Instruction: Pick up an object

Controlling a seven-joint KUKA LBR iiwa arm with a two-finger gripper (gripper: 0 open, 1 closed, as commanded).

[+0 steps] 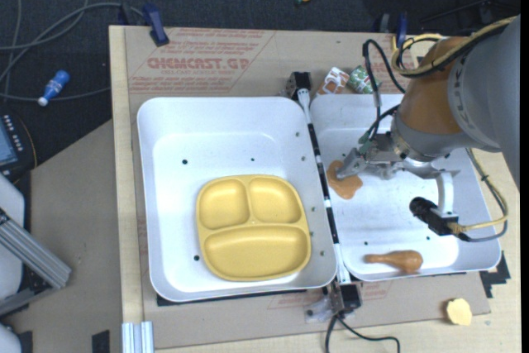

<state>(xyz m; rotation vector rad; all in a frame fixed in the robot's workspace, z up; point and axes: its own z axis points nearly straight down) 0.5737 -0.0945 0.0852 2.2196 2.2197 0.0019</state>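
Brown, flat and soft-looking, the small object (345,181) lies in the right bin (463,256) near its left wall, and the gripper (357,164) hangs just over it. I cannot tell how the jaws stand. The step seems to be the reach; next comes a firm grasp and lift. A drumstick-shaped toy (398,260) lies near that bin's front wall; the left bin (165,136) holds a yellow divided plate (252,227).

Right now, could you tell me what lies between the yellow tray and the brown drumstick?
In the camera view, the bins' adjoining rims separate yellow tray from drumstick.
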